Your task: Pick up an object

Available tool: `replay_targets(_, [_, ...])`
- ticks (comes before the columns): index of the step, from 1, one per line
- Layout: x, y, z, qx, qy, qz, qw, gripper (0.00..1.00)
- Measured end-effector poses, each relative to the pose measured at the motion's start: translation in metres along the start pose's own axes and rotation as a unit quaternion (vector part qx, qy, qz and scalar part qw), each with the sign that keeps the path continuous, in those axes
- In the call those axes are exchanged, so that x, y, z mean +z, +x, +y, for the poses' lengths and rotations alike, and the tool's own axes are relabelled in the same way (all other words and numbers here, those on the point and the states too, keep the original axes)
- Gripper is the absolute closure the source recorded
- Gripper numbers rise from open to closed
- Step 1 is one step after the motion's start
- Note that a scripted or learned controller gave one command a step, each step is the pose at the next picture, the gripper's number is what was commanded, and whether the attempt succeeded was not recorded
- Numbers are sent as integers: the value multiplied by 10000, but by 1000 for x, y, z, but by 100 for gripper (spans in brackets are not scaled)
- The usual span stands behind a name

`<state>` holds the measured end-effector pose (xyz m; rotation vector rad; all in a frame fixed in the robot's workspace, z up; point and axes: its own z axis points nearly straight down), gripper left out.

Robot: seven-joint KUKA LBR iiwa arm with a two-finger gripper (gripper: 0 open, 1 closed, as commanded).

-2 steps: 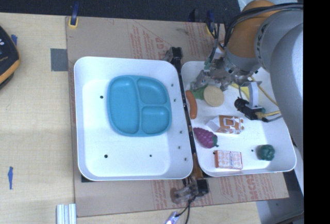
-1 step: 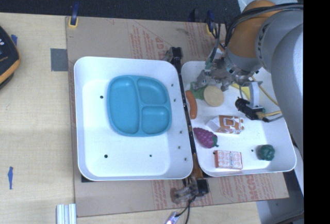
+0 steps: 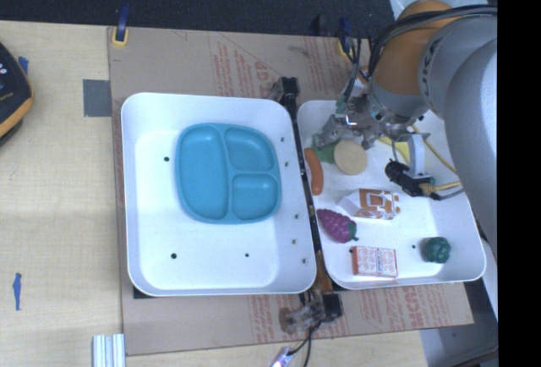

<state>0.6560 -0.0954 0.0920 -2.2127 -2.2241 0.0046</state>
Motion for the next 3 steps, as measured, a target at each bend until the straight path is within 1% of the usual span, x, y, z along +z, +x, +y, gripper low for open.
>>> replay_targets(3, [0, -4, 0, 13, -4, -2, 10000, 0])
